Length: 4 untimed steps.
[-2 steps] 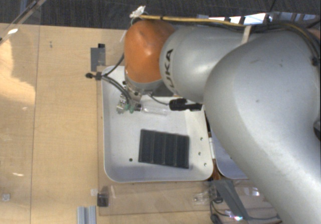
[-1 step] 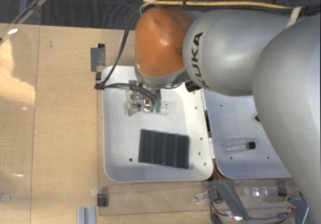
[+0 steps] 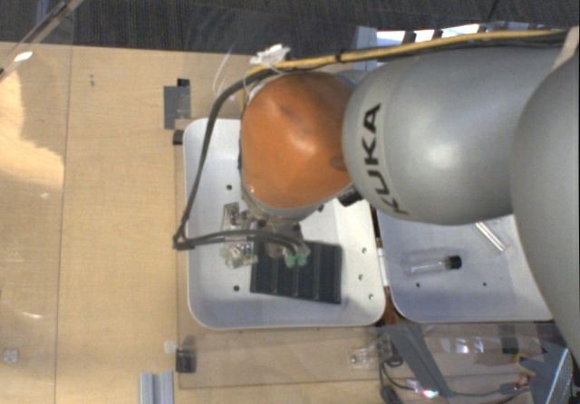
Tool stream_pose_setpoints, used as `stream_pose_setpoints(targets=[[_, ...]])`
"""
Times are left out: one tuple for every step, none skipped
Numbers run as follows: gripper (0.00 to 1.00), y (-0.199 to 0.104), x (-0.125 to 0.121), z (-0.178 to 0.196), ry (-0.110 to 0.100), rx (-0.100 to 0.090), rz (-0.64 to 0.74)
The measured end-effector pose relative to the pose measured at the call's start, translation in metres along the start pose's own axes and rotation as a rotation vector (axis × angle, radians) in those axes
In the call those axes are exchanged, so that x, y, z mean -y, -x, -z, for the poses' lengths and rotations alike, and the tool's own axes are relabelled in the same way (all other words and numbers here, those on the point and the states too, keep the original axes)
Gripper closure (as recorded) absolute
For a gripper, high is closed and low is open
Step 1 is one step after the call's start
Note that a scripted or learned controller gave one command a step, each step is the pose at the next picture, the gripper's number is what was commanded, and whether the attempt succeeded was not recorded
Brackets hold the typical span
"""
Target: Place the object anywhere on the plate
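Note:
A dark ribbed rectangular plate (image 3: 304, 275) lies flat in the left bin (image 3: 207, 293), near its front edge. My gripper (image 3: 275, 246) hangs just over the plate's back left edge, under the orange wrist band (image 3: 290, 149). The wrist and its cabling cover most of the gripper. A small clear tube with a black cap (image 3: 433, 262) lies in the right bin (image 3: 507, 298), well apart from the gripper. I can make out nothing between the gripper and the plate.
The grey arm (image 3: 453, 121) spans the right bin and the back of the left one. A thin clear stick (image 3: 490, 235) lies in the right bin behind the tube. A black cable (image 3: 195, 194) loops over the left bin's left side.

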State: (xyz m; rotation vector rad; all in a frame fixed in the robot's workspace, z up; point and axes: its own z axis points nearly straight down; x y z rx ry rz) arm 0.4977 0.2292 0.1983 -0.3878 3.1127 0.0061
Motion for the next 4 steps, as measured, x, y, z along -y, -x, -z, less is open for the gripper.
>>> stream_pose_setpoints(targets=[[1.0, 0.07, 0.01, 0.036, 0.001, 0.004, 0.646], [1.0, 0.118, 0.044, 0.01, 0.0, 0.002, 0.006], [1.0, 0.169, 0.037, 0.009, 0.0, 0.004, 0.082], [1.0, 0.168, 0.036, -0.074, -0.001, 0.0, -0.268]])
